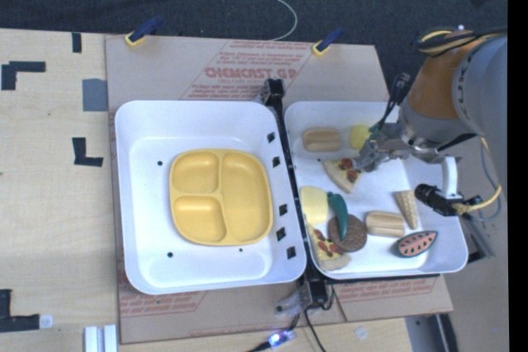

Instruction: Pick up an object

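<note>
Left white bin (140, 202): holds one yellow plastic divided plate with three compartments (221, 196), lying flat near the centre.

Right white bin (429, 260): toy food items scattered across it. Along the left wall, a pale yellow rounded piece (313, 204), a dark green pepper-like piece (338, 214) overlapping a brown round cookie-like disc (353, 233), and a pizza slice with red spots (327, 247) at the lower left corner. Toward the back, a tan bread-roll piece (322, 140), with a small bright yellow item (359, 136) just to its right. A second pizza wedge with red toppings (341, 174) lies below these. Further right: a tan cylindrical loaf (385, 223), a beige cone-shaped piece (405, 208), and a watermelon slice, red with dark rim (417, 243), near the front right corner.

End effector (369, 157): reaches in from the right, low over the back half of the right bin, tip just beside the upper pizza wedge and below the yellow item. Cannot tell from this view whether it is spread or closed, or whether it grips anything.

Both bins sit on a cardboard sheet (239, 70) on the counter (49, 119).
</note>
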### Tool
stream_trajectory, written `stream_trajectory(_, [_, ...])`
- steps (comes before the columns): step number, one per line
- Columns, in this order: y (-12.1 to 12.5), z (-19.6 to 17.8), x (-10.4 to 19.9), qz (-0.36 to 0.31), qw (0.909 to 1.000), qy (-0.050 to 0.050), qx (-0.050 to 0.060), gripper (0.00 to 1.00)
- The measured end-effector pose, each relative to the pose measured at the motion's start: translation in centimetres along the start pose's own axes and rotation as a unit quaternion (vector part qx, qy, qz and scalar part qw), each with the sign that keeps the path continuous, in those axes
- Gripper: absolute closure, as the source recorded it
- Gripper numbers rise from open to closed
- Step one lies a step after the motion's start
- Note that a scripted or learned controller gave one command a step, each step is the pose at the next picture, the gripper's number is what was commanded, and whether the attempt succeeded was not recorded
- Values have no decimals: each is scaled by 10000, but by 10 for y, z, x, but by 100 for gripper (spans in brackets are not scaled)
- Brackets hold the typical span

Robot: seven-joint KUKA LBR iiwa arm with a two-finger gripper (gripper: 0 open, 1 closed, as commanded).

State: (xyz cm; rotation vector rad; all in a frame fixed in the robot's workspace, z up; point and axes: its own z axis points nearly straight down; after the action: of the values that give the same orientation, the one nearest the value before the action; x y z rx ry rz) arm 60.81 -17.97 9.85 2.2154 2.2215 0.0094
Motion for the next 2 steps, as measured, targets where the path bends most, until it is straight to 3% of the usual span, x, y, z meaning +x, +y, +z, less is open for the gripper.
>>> stream_trajectory(2, [-3,-108,-6,10,10000,-15,14,100])
